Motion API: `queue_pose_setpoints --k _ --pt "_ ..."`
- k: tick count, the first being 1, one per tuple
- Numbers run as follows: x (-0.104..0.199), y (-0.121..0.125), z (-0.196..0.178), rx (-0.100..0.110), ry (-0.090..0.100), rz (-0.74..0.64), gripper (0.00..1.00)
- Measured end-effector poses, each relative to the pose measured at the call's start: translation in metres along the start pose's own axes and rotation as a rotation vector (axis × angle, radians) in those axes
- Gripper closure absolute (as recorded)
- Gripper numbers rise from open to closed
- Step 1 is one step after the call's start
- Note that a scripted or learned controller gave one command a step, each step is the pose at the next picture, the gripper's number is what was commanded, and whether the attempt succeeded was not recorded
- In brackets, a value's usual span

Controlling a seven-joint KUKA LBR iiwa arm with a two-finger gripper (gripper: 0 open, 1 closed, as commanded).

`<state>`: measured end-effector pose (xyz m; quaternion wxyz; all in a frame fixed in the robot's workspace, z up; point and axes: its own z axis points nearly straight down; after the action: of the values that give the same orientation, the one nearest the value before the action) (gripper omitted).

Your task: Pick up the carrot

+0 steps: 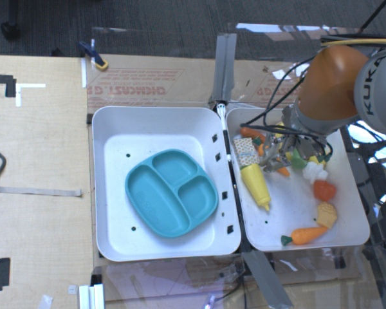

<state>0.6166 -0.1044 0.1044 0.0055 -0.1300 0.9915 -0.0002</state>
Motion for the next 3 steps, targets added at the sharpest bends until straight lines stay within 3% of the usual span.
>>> queue_pose_setpoints --k 1,2,3 --pt "-0.044 -0.004 0.011 0.000 0.004 0.224 1.00" --pt "0.036 -0.015 0.010 0.000 0.006 -0.073 1.00" --pt "-0.041 -0.017 0.010 0.001 0.002 0.262 1.00"
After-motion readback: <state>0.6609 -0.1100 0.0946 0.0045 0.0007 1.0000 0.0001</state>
